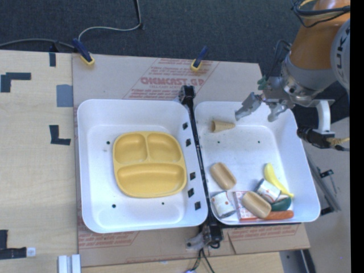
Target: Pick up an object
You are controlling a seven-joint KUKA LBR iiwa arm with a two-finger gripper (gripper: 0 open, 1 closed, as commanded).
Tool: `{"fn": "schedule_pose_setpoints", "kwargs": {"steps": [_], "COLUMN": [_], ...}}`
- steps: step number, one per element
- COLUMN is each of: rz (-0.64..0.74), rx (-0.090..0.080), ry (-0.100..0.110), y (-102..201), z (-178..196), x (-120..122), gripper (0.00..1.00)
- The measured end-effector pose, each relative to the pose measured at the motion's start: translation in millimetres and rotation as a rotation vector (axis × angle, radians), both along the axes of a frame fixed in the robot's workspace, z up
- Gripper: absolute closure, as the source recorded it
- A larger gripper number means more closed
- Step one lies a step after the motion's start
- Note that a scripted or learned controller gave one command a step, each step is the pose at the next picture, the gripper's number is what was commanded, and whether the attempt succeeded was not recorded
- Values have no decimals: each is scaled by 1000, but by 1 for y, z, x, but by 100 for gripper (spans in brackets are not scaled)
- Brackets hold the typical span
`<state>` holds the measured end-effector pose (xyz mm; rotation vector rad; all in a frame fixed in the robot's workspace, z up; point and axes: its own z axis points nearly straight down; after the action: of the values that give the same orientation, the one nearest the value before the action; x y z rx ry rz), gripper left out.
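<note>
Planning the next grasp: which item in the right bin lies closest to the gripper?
The small cone-shaped piece, alone near the right bin's far wall, just below-left of the open gripper. The hot dog bun, banana and others cluster toward the near edge.

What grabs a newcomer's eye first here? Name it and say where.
The yellow divided tray stands out, lying alone in the left bin. Next comes the gripper, jaws spread, hovering over the right bin's far edge near a small cone. Toy foods, including a banana, cluster in that bin's near corner.
</note>
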<state>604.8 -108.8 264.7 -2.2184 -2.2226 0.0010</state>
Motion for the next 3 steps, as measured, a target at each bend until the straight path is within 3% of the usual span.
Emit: {"fn": "schedule_pose_setpoints", "kwargs": {"steps": [1, 2, 3], "rz": [-2, 1, 0], "rx": [1, 0, -1], "ry": [3, -5, -3], "y": [-34, -7, 10], "z": [-144, -179, -179], "x": [-18, 42, 64], "gripper": [0, 0, 0]}}
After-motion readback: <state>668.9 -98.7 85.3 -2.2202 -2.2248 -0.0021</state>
